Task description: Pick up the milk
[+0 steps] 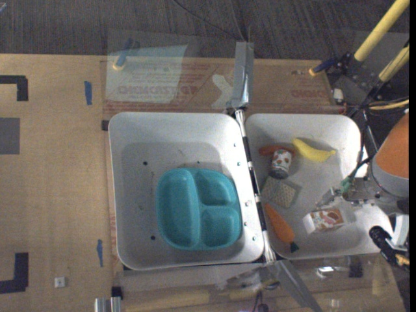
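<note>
The milk (324,220) is a small white and brown carton lying on its side near the front right of the right bin (351,132). My gripper (344,194) hangs just behind the carton and a little to its right, on the grey arm with the orange band (398,155). The carton lies on the bin floor, and nothing shows the gripper holding it.
The right bin also holds a yellow banana (313,150), a small can (281,162) with an orange piece (267,151) behind it, a grey square (281,192) and a carrot (281,227). A teal divided plate (198,208) lies in the left bin (130,174).
</note>
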`<state>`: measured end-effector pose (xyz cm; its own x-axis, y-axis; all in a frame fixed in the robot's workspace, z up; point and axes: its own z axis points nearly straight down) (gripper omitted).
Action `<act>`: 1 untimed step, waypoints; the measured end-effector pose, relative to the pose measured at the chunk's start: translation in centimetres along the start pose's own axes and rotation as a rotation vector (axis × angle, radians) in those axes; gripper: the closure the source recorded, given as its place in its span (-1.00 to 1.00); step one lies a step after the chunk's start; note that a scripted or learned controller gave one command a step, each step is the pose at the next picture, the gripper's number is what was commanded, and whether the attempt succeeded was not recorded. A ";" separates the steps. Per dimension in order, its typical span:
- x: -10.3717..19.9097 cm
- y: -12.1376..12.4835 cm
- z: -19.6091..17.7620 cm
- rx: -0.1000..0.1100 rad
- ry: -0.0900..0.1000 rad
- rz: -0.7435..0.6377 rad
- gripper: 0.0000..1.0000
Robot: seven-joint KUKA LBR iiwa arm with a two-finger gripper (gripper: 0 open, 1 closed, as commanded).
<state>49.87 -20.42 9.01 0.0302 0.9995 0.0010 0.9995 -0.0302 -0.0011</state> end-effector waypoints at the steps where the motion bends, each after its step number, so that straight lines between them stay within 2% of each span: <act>1: 5.7 -1.9 0.2 -0.010 -0.004 -0.320 -1.00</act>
<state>48.17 -14.62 8.83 -0.2861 0.9582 -0.0038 0.9582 0.2861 0.0085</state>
